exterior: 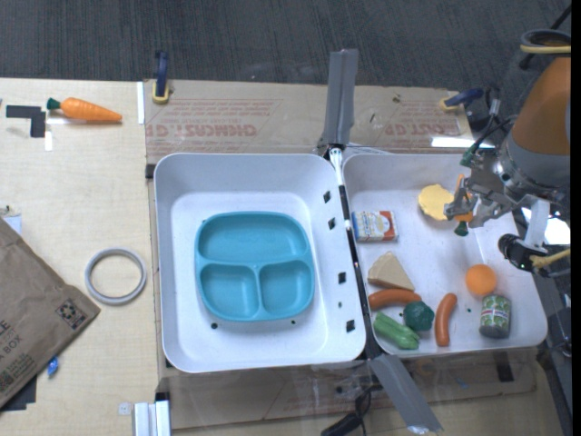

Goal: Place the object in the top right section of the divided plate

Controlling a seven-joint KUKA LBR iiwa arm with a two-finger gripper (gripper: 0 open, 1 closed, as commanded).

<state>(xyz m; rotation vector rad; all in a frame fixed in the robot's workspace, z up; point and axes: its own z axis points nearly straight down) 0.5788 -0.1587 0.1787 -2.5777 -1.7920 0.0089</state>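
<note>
A blue divided plate (256, 266) lies in the left white bin (172, 243), with one wide section along its far side and two smaller ones at the near side. All three sections hold nothing. My gripper (465, 211) hangs over the far part of the right bin (526, 334). It is just right of a flat yellow piece (435, 202) and touches or overlaps that piece's right edge. The wrist hides how the two meet.
The right bin also holds a small white carton (374, 226), a sandwich wedge (389, 270), two sausages (394, 297) (444, 318), a green pepper (396, 331), a dark green ball (418, 315), an orange (481, 280) and a can (495, 316). A carrot (86, 110) and a ring (115, 274) lie on the bench at left.
</note>
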